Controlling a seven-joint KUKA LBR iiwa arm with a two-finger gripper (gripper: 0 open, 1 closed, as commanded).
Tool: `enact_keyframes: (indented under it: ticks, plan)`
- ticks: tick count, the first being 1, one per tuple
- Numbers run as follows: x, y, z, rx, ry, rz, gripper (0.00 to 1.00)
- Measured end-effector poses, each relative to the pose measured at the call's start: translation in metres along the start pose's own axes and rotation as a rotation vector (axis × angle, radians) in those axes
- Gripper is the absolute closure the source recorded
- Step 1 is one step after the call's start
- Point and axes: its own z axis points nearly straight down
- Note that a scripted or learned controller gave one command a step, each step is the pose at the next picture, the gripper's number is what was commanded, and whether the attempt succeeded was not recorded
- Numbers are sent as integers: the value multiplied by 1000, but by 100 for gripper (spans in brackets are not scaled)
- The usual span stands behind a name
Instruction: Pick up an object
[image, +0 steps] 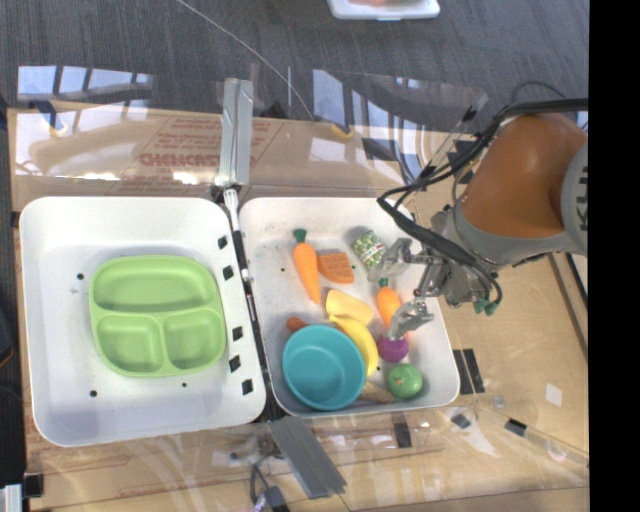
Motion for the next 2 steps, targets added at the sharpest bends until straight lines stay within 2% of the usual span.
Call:
enact_keyframes:
  ticks: [1, 2]
  plan:
    - [-68, -28, 123, 7, -19, 22, 0]
    - [-93, 37, 126, 1, -21, 248, 0]
